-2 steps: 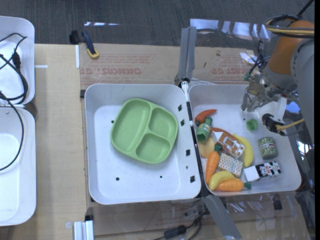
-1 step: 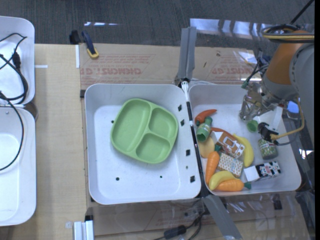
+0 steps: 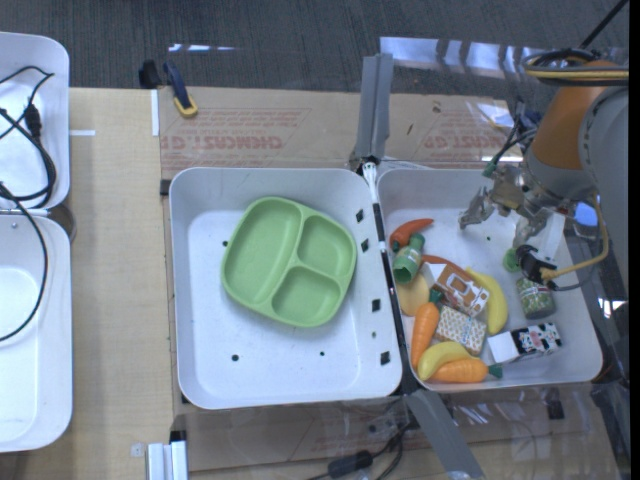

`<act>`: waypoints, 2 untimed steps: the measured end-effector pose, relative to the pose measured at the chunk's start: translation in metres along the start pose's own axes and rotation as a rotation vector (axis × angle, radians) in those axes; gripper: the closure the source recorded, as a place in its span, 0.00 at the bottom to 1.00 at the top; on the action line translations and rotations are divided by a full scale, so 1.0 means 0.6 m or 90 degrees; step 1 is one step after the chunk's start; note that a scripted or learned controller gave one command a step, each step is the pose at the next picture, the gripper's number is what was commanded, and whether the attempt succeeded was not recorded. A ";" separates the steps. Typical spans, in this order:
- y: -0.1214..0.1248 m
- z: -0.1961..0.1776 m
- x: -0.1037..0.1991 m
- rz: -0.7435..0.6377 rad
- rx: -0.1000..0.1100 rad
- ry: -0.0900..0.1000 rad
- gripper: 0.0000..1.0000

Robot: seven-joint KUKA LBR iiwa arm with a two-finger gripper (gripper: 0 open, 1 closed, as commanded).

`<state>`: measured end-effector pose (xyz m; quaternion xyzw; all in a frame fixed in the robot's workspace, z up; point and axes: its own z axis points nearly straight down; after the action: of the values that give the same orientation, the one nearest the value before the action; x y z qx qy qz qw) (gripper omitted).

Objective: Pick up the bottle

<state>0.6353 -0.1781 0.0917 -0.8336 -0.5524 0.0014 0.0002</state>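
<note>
Dark carpet floor [image 3: 270,18] — pale wooden bench [image 3: 110,268].

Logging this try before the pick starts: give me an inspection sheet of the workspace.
Surface: wooden bench bearing two white bins, left bin and right bin.
Job's things: small green bottle lying at the right bin's left side, beside a red pepper.
Clutter: green divided plate in the left bin; carrots, banana, boxes and a jar in the right bin.
Gripper: gripper above the right bin's far end, fingers spread, nothing between them.
Cables: black cables at far left; wiring along the arm.
Surroundings: dark floor, flattened cardboard.
</note>
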 end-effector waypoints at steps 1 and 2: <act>-0.065 -0.001 -0.073 0.022 0.003 0.009 0.00; -0.127 0.001 0.013 0.048 0.001 0.001 0.00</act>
<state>0.5678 -0.1413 0.0910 -0.8536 -0.5208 0.0011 0.0009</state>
